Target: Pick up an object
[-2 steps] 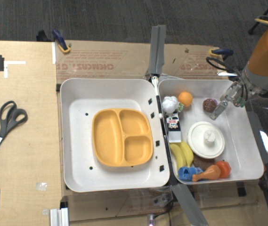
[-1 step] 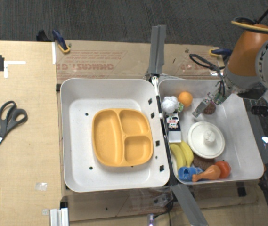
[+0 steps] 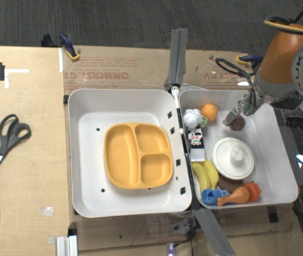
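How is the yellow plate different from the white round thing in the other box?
The yellow plate is squarish with three compartments; the white round thing is a circle with a knob on top. The plate is bigger. The plate sits alone in the left bin; the white one is crowded by toys in the right bin.

Two white bins (image 3: 82,159) sat on a pale tan counter (image 3: 23,196). The divided plate (image 3: 138,155) was yellow-orange. In the right bin: an orange ball (image 3: 209,111), yellow bananas (image 3: 206,175), a white lidded dish (image 3: 234,157), a blue toy (image 3: 210,197), a dark brown lump (image 3: 237,123). The scissors (image 3: 6,140) had black handles
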